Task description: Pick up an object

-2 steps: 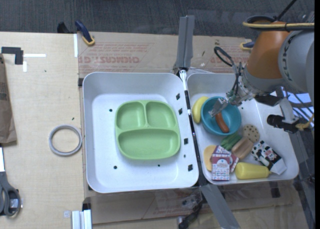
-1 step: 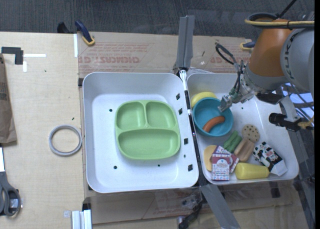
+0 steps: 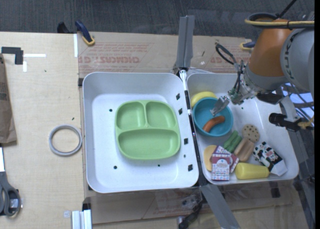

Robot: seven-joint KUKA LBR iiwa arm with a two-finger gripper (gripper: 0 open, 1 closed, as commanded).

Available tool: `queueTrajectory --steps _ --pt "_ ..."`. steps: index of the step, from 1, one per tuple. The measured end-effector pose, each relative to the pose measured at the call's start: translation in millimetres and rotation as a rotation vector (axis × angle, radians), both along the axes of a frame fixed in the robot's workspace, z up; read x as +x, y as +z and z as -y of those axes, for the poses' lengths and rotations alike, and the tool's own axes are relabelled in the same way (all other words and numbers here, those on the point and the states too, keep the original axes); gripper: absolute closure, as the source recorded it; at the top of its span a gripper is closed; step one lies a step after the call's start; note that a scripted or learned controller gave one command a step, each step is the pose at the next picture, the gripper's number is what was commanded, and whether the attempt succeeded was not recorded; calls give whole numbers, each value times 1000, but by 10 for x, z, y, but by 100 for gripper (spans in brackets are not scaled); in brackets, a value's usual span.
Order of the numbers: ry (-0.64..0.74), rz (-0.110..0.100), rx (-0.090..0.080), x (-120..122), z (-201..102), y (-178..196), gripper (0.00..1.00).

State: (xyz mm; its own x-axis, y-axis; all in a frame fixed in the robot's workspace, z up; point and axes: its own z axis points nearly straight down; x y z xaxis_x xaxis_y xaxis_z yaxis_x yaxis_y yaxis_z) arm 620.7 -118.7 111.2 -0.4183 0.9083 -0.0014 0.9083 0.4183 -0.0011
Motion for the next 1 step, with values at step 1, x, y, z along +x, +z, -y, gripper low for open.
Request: queueTrajectory --steps 1 --pt "-1 0 0 4 9 81 100"
